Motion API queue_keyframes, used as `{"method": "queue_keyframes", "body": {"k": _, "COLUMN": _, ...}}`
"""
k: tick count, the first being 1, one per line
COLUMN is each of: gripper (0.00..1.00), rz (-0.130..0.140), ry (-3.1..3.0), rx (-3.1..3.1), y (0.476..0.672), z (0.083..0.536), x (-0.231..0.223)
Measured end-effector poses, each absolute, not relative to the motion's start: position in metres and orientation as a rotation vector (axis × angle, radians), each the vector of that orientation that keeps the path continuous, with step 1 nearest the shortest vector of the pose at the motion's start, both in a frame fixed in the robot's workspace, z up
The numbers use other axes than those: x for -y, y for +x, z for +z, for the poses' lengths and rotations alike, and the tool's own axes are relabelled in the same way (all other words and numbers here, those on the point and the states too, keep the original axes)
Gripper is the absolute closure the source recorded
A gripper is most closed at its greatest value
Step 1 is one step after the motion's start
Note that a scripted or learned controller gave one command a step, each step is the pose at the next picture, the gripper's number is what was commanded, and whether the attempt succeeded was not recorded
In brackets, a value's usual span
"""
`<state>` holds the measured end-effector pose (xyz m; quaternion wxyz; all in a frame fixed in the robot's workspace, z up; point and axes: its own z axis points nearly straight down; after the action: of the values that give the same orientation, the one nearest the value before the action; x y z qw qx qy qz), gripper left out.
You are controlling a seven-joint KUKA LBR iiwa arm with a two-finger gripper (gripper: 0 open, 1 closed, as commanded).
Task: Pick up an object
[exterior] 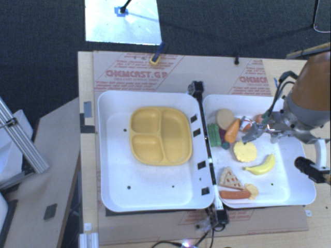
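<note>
We judge this the approach step: the tool (254,134) hangs low over the right bin (295,190), just above the yellow round slice (245,151) and beside the carrot (232,130). Whether it is wide or narrow we cannot tell. Next we need a descent centred on one piece. The arm (310,94) reaches in from the right, wrist bent down.
</note>
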<state>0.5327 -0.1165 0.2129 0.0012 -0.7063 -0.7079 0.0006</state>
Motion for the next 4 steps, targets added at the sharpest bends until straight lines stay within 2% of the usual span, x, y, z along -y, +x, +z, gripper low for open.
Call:
{"method": "queue_keyframes", "body": {"k": 2, "gripper": 0.0, "rz": 0.003, "ry": -2.217, "rx": 2.22, "y": 0.521, "z": 0.111, "x": 0.119}}
{"method": "queue_keyframes", "body": {"k": 3, "gripper": 0.0, "rz": 0.0, "ry": -2.22, "rx": 2.222, "y": 0.521, "z": 0.083, "x": 0.118}}
{"method": "queue_keyframes", "body": {"k": 4, "gripper": 1.0, "rz": -0.003, "ry": -2.222, "rx": 2.225, "y": 0.522, "z": 0.095, "x": 0.119}}
